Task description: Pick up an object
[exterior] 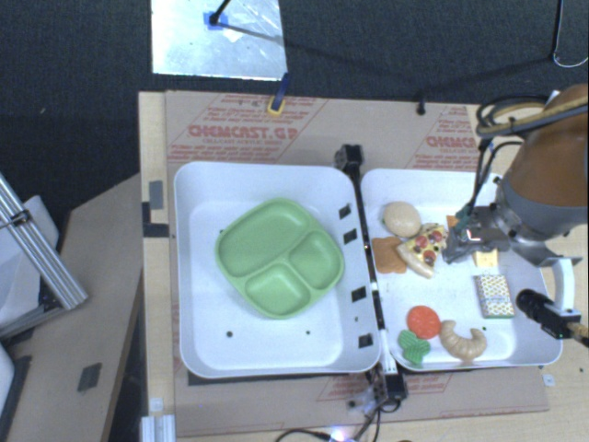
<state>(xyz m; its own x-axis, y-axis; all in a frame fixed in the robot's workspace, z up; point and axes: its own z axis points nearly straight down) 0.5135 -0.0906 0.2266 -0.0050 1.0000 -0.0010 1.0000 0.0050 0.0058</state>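
— Where was your pincer then?

— My pincer [460, 244] hung low over the right bin [525, 353], in the right middle of the frame, just beside the pizza slice [425, 247]. Whether it was wide or narrow, I could not tell.

— And the other things?

— A beige bun [401, 218] lay up-left of the slice, a brown cracker [388, 255] touching its left edge. Toward the lower right sat a red tomato [423, 320], broccoli [413, 346], a croissant [465, 341] and a patterned card [494, 295]. The left bin [198, 339] bore a green divided plate [279, 257].
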